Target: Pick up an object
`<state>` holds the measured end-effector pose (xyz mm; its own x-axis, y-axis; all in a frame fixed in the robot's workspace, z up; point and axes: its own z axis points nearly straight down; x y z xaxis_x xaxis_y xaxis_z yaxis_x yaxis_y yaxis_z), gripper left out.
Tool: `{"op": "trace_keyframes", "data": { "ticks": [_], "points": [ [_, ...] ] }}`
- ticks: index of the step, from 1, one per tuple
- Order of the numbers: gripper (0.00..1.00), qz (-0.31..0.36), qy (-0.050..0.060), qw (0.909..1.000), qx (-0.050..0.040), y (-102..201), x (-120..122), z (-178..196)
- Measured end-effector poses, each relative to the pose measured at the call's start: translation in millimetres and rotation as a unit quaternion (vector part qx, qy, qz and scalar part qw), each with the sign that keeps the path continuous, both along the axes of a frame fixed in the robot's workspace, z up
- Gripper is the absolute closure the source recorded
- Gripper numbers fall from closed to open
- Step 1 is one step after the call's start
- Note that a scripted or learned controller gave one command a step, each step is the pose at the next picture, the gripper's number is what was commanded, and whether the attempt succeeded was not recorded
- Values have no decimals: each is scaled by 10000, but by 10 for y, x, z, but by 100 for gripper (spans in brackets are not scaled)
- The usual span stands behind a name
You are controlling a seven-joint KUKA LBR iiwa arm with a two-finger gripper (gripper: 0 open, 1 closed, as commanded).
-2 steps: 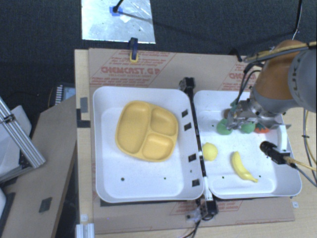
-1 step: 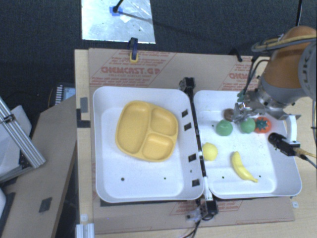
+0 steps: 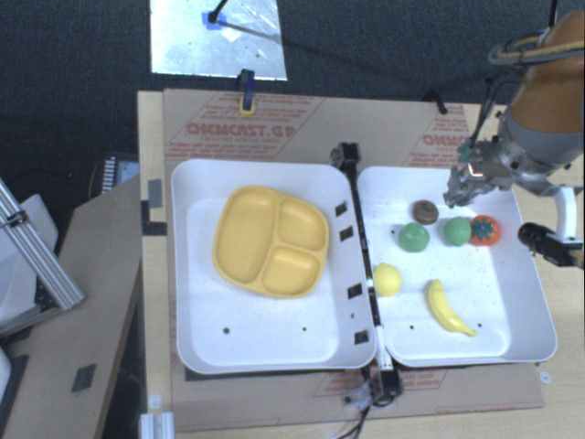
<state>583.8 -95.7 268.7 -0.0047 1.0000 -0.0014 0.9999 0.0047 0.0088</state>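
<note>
end effector [image 3: 457,196] | opening: cannot tell (too small) | above right bin [image 3: 539,337], near brown object [image 3: 424,212]

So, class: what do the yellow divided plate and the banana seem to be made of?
The yellow divided plate looks like moulded plastic with a smooth, matte finish: uniform colour, rounded compartments. The banana seems a plastic toy, evenly yellow with a slight sheen, though the view leaves that open.

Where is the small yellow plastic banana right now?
The yellow plastic banana lies in the right-hand white bin, toward its near edge, just right of the yellow lemon and below the two green balls.
</note>
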Motion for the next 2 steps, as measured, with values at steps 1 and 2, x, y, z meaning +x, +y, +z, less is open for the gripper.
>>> {"op": "trace_keyframes", "data": {
  "ticks": [1,2],
  "points": [
    [100,28,35,10000,18,630,-37,-108],
    [100,30,32,10000,17,1167,-82,-70]
  ]
}}
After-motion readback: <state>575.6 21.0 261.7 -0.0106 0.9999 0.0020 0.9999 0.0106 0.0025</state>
